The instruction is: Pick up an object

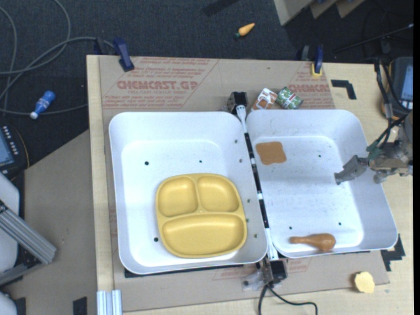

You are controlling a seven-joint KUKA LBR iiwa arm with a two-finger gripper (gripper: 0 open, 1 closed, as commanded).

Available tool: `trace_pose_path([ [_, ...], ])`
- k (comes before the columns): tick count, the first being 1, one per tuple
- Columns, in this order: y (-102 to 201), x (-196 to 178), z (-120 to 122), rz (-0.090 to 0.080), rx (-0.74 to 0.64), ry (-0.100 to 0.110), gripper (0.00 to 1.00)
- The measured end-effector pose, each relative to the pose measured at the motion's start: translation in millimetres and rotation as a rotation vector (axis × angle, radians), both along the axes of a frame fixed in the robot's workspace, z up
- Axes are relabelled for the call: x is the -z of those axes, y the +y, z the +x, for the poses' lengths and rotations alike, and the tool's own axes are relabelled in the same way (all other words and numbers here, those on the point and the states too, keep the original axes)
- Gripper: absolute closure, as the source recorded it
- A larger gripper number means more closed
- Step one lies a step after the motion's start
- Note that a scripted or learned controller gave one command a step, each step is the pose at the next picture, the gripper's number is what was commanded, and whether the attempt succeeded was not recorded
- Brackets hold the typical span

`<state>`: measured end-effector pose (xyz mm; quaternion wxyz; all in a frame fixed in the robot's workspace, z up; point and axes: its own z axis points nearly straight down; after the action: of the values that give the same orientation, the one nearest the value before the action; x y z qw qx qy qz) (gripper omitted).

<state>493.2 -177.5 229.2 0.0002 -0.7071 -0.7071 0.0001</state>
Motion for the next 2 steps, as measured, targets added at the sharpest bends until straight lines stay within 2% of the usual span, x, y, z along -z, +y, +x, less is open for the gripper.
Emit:
trace_pose_path([
  [1, 57, 54, 61, 0.001, -0.007, -0.001, 0.0],
  [2, 85, 150, 97, 0.001, -0.004, 0.003, 0.0],
])
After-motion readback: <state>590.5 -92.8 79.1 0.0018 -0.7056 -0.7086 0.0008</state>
